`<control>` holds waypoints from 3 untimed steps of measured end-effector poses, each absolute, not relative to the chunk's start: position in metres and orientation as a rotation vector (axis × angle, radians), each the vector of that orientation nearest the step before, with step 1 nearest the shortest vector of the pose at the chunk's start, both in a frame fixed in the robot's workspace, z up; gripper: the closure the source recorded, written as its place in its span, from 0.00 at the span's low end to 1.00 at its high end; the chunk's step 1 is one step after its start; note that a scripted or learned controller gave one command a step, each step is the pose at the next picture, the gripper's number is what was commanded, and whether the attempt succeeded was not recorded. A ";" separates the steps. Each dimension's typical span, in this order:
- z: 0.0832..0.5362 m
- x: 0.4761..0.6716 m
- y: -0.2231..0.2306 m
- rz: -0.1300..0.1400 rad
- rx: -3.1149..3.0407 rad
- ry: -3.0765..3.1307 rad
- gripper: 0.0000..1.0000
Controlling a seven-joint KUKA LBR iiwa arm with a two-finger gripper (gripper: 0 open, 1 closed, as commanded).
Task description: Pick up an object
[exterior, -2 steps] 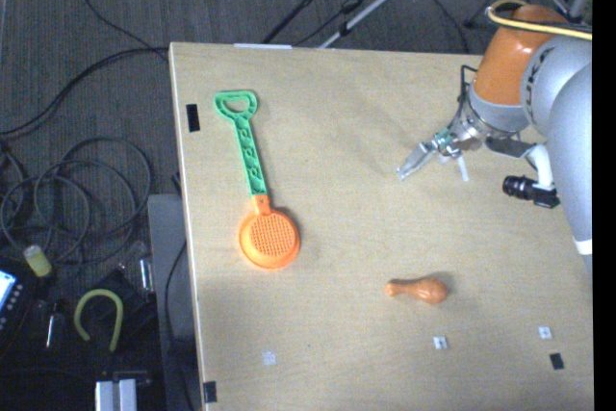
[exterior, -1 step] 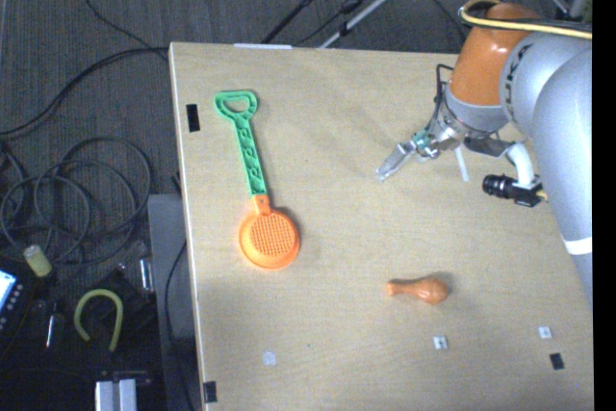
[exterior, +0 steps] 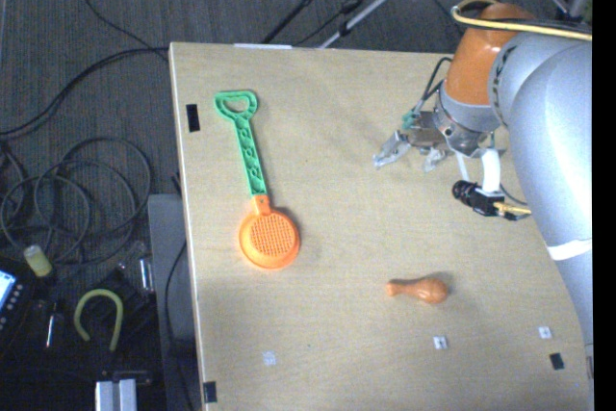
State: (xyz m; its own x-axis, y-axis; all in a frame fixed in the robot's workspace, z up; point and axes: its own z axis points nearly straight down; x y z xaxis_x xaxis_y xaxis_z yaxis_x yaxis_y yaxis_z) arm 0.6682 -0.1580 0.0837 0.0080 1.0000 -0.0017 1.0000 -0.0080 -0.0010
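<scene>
My tool [exterior: 409, 147] hangs over the upper right of the worktop [exterior: 337, 322], its fingers spread apart with nothing between them, so I hold nothing yet. Two things lie flat and well apart, which leaves me room to come down on either. The strainer [exterior: 258, 188] lies far left, green handle pointing up the view, orange head below. The small orange gourd-shaped piece [exterior: 420, 289] lies on its side below my tool and nearer; I judge it the easier pick.
</scene>
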 end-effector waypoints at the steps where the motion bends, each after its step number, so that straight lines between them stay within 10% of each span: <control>1: 0.084 0.668 -0.224 -0.004 2.230 2.210 0.00; 3: 0.084 0.669 -0.187 0.000 1.695 2.644 0.00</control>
State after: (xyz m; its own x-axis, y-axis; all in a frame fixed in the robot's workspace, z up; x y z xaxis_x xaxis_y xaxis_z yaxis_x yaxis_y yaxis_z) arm 0.6687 -0.1874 0.0843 -0.4177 0.9086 -0.0007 0.9086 0.4177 0.0001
